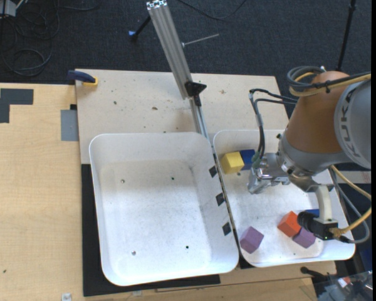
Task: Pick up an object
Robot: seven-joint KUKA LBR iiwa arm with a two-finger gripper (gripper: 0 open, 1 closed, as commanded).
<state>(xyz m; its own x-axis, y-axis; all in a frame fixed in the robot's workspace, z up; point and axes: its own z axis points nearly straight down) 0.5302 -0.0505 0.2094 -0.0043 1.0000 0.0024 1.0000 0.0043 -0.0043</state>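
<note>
Stretching across the lower half of the view, pale wooden bench (31,187), carrying two shallow white bins side by side. Lying to the left, left bin (113,162), the larger in the view, showing a bare floor flecked with dark specks. Sitting just beside it on the right, right bin (272,259), the two rims touching along a seam marked by small black clips (220,199). Reaching in from the right, grey arm (357,124) with its orange band (316,115), looming over the right bin's upper half and trailing black cables (258,124) down toward the wrist. Leaning away toward the top of the view from the seam between the bins, slanted aluminium rail (172,46). Hanging low over the middle of the right bin, pincer (258,184), metal fingers pointing left and down; how far apart the fingers are standing cannot be told, and nothing visible between them. Resting near the right bin's upper left corner, just left of the pincer, yellow block (232,162), with a blue block (247,157) touching its right side and partly hidden behind the cables. Lying near the bin's lower right, orange block (289,224), pressed against a purple block (304,237) just below and to its right. Sitting apart at the bin's lower left, close to the rim, second purple block (251,239). Perching at the bench's far left corner, small blue-and-yellow clamp (83,78).
</note>
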